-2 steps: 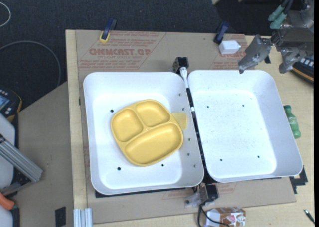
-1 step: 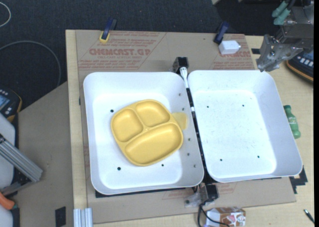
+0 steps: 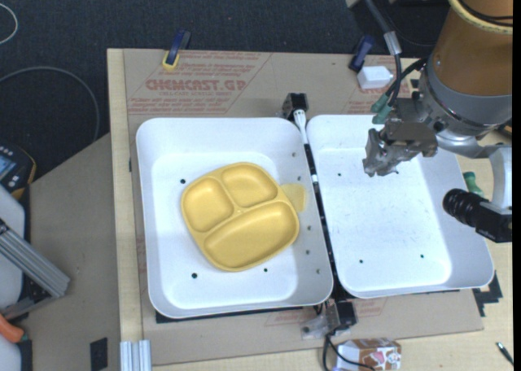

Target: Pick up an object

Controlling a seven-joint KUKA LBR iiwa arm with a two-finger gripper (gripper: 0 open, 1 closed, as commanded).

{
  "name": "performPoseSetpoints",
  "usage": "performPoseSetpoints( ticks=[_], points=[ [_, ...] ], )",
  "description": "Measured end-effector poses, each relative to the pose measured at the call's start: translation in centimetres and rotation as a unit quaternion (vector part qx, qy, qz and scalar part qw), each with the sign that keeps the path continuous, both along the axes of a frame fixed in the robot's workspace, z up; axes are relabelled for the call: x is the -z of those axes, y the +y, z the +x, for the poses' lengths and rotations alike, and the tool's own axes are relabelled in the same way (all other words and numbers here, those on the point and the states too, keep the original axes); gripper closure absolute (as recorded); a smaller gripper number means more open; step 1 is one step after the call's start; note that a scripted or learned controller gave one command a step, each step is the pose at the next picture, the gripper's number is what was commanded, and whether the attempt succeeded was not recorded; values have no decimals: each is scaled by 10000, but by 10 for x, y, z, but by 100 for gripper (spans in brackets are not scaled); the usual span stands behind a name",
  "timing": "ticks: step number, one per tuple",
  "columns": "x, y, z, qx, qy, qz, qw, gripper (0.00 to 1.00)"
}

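1. From my remote station I see the arm entering from the right, its gripper [image 3: 381, 168] hanging over the upper part of the right bin [image 3: 391, 276]. Nothing lies between its fingertips that I can make out. Whether the claw is spread or closed I cannot tell; the finger ends read as one dark mass at this angle.

2. The only candidate for pickup is the yellow divided plate [image 3: 239, 215], a three-compartment tray lying flat in the left bin [image 3: 159, 198]. It sits slightly toward that bin's right wall, turned at an angle, with the large compartment nearest the camera.

3. A small yellow tab or second piece [image 3: 295, 195] shows at the plate's right edge. I cannot say whether it belongs to the plate or lies under it.

4. The gripper is well apart from the plate, with the black divider strip [image 3: 313, 190] between the bins lying between them.

5. Judgement: the task is at its approach stage, with no contact made. The claw is placed over the bin that holds no target, so a crossing to the left is called for.

6. Judgement: the plate is broad and shallow. A grasp would likely have to take a rim or an inner ridge, and a slip looks probable.
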State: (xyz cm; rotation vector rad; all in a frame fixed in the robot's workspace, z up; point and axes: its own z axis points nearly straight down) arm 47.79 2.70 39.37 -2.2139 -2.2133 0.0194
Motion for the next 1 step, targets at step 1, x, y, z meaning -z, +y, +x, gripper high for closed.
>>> performPoseSetpoints(
  ticks=[1],
  points=[
    [-39, 89, 1, -54, -108, 21, 9999, 100]
  ],
)
